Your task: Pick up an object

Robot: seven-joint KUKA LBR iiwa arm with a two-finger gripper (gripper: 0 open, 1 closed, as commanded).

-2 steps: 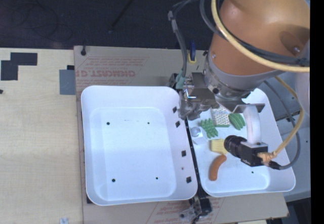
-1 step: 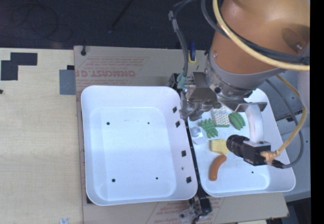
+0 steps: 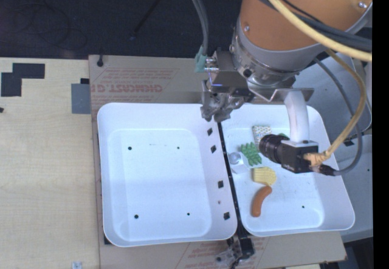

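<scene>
My gripper point(image 3: 217, 110) hangs over the far end of the divider between the two bins, above the back left corner of the right bin point(image 3: 340, 213). Nothing shows in its grasp. In the right bin lie a green leafy toy point(image 3: 249, 152), a small clear-silver piece point(image 3: 236, 159) just left of it, a yellow wedge point(image 3: 264, 175), an orange sausage point(image 3: 261, 201) and a patterned white piece point(image 3: 261, 131). All of them lie nearer the camera and to the right of the gripper, apart from it.
The left bin point(image 3: 112, 201) stands beside the right one, with a row of black clips down the divider point(image 3: 220, 184). The big orange and grey arm body point(image 3: 298, 13) overhangs the back of the right bin. Cardboard point(image 3: 146, 79) lies under both bins.
</scene>
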